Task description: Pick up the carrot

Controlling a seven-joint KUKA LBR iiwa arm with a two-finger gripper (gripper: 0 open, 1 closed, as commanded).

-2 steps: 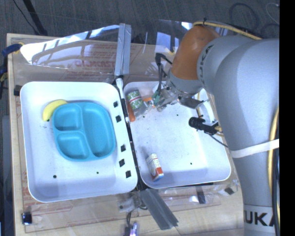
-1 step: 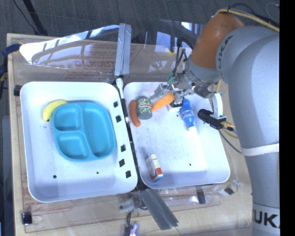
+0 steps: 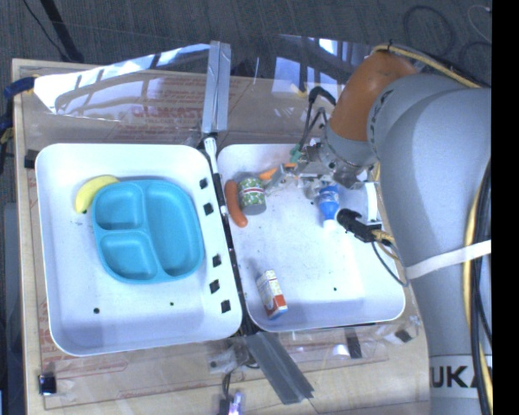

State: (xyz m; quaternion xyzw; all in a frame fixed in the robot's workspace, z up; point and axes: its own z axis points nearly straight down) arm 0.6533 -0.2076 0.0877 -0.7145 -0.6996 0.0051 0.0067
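So the carrot lies in the right bin, hard against its left wall, long axis running far-to-near. The end effector hangs at the bin's far edge, to the right of the carrot and a bit farther back; I can't tell how its grip is set. A small can sits touching the carrot on the end effector's side, so it's in the way. Blue bottle and a little upright bottle lie apart.

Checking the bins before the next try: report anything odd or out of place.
A banana is wedged half under the blue divided plate in the left bin. A small bottle lies tipped over in the right bin.
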